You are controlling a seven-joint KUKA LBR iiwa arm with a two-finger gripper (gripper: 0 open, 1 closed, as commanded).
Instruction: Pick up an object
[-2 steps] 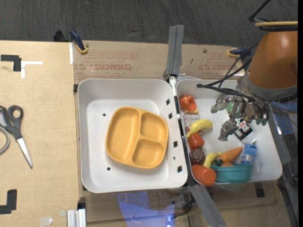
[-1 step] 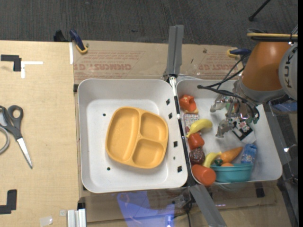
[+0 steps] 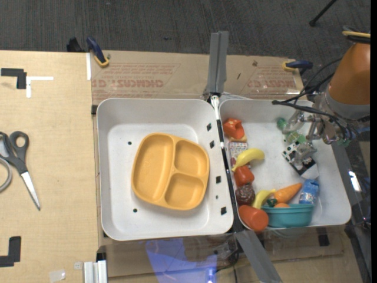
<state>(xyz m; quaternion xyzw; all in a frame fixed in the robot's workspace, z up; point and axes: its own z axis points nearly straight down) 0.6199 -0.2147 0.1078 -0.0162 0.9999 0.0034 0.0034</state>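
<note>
Toys (image 3: 253,181) crowd the right bin (image 3: 330,217) (wooden bench (image 3: 47,217)).

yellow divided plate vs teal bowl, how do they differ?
The yellow divided plate lies alone in the left bin; the teal bowl sits in the right bin among toy foods. The yellow divided plate looks much larger and shallower than the teal bowl. The plate's three compartments hold nothing; the bowl holds a toy carrot. Both sit upright.
</note>
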